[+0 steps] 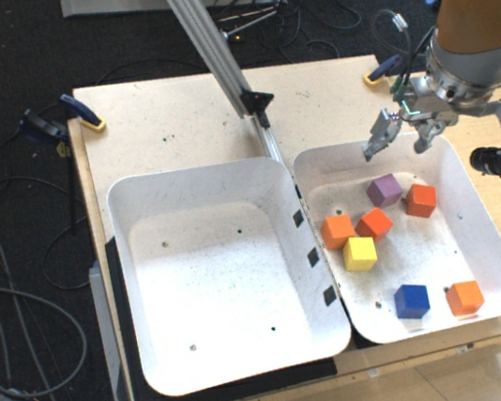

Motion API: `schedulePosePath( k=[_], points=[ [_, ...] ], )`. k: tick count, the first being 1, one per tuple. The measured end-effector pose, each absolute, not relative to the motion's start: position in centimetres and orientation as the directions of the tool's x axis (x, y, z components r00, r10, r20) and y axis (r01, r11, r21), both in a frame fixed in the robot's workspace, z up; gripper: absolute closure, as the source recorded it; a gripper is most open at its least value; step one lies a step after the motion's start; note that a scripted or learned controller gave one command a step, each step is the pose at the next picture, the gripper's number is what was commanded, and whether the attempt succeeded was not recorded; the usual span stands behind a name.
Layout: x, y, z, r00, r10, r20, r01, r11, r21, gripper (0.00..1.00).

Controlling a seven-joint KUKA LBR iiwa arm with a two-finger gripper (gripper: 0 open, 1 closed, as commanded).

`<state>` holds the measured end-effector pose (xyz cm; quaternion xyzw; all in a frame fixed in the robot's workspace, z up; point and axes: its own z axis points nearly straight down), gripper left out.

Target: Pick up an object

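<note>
1. camera view from above, at a slant: we see seven small cubes lying in the right bin (484, 232). a purple cube (385, 188) lies nearest the back wall, with a red-orange cube (420, 200) just beside it.
2. close in front, two orange cubes (337, 230) (374, 223) and a yellow cube (359, 253) form a tight cluster, touching or nearly so.
3. a blue cube (412, 301) and another orange cube (465, 298) lie near the front rim, apart from the rest.
4. the gripper (403, 133) hangs above the bin's back edge, its two fingers spread wide, holding and touching nothing.
5. we judge this the approach step: no cube is grasped yet. the next move calls for lowering over one cube, likely the purple one, and closing on it.
6. the left bin (146, 260) lies beside it.
</note>
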<state>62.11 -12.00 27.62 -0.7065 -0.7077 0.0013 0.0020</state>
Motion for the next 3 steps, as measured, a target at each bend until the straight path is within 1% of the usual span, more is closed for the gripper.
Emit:
schedulePosePath(
  k=[1,2,3],
  points=[
    [62.2,-12.0,27.9,-0.002,1.0,0.0,1.0,0.002,0.0,0.0],
    [62.2,-11.4,23.4,-0.002,1.0,0.0,1.0,0.002,-0.004,0.0],
    [62.2,-10.7,17.1,-0.001,1.0,0.001,1.0,0.001,-0.007,0.0]
  ],
)
